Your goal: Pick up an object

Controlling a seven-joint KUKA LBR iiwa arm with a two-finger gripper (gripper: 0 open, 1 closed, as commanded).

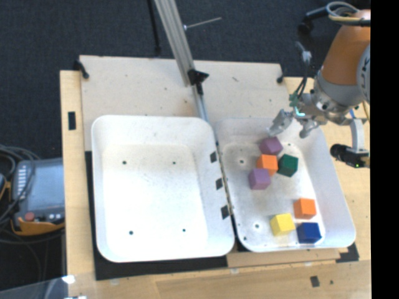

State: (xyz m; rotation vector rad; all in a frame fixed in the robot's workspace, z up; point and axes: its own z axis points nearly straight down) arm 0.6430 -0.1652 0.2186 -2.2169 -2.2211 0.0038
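Nearest the camera in the right bin [333, 185]: blue cube [308, 232] just beside yellow cube [282, 223], a lone orange cube [305, 208] behind them. Further back, a tight cluster: purple cube [259, 179], second orange [269, 162], green cube [288, 165], second purple [270, 146]. Beyond it the pincer [293, 123] hovers over the bin's far edge, fingers spread apart, gripping nothing. Step looks like approach; next move calls for lowering onto one cube, probably the far purple, close by. Cubes have no long axis; that one sits turned skew to the bin walls. Left bin [100, 167] alongside.
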